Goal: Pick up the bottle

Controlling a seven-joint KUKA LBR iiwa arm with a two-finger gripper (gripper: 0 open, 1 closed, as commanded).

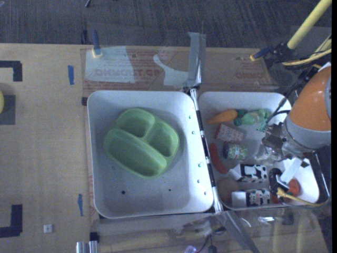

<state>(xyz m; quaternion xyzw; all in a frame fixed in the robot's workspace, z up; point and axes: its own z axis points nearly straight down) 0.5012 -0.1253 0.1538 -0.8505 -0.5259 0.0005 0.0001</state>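
Currently, the left bin (100, 194) holds a green divided plate (141, 141), well apart from the hand and to its left. No hazard arises there.

In the right bin (247, 96) the items are crowded. A red pepper (217, 159) and a carrot (224, 116) lie farthest to the hand's left, with a packet (230, 133) and a small can (234, 152) nearer to it. The bottle (256, 117), judged to be the pale green item, lies on its side near the hand, to its left and toward the bin's far wall. Its darker end is just beside the carrot's tip.

The hand (270, 147) hangs over the right half of this bin. Whether it is spread or pressed together cannot be told.

Probable faults:
1. Offset: the hand is not above the bottle, so a straight descent would likely meet the bin floor or the can.
2. Roll: a bottle lying on its side may turn or slip out on closure.
3. Double grasp: the carrot may be caught with the bottle.
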